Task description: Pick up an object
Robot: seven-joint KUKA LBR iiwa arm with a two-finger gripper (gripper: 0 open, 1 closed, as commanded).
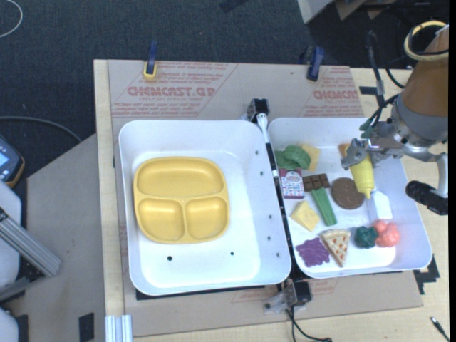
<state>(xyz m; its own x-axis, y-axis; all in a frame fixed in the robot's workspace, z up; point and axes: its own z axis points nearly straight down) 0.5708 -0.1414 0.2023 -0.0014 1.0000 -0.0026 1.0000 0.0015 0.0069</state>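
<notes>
Nearest my view, along the front edge of the right bin (420,251): a purple piece (312,251), a pizza slice (336,245), a dark green cluster (366,236) and an orange-pink lump (387,233), packed close in a row.

Next row back: a pale yellow wedge (306,216), a green stick (325,206) lying slantwise, a brown round disc (347,193), a small red-and-white carton (291,184) and a dark brown block (315,182).

Further back: a leafy green piece (293,157) with a yellow bit (311,152) touching it.

Left bin (132,191): one yellow divided tray (182,197), sitting alone.

Gripper (362,158): over the right bin's rear half, just above a yellow bottle-shaped item (364,177), the likeliest candidate for pickup. I cannot tell how far the gripper is spread, nor whether it has a grip on the bottle (the wrist body hides that).

Handling note, my judgement: the bottle lies just beside the brown disc, so I would centre across its narrow width and descend straight, keeping clear of the disc. Confirm contact before lifting; a smooth rounded body could slip out sideways.

Farthest: the cardboard-covered surface (214,91), with clamps at its back edge.
</notes>
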